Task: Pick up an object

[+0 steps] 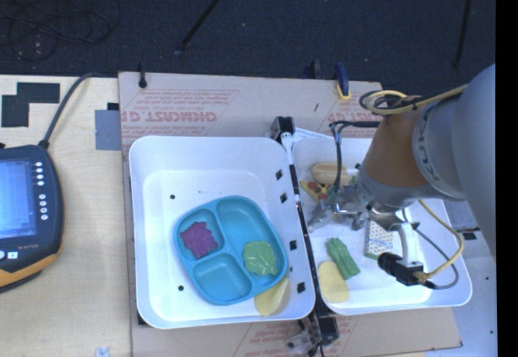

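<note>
The arm reaches in over the right bin, and its end effector sits low near that bin's left wall; whether it is open or closed cannot be told, nor whether it has hold of anything. Just below it lie a green object and a pale yellow object, close together. The left bin carries a blue divided tray with a purple piece and a green piece in separate compartments.
</note>
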Controlling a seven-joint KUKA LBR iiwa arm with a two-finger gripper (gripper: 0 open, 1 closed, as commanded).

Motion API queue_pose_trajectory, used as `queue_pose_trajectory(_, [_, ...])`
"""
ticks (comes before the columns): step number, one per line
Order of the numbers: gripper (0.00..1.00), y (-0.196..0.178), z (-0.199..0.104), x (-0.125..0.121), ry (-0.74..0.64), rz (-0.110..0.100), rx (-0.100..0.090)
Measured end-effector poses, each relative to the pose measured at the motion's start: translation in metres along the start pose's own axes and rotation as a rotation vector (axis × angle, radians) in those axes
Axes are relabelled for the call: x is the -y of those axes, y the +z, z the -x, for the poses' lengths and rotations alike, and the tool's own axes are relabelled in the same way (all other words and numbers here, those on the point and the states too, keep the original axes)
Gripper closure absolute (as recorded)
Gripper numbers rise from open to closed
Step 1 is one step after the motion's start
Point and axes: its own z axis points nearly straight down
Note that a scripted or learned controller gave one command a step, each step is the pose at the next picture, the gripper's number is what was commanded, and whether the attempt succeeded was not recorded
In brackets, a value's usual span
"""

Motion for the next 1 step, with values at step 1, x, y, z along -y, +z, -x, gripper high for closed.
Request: queue_pose_trajectory(1, [0.00, -0.0007, 0.0138, -0.0730, -0.004, 0.008, 0.003])
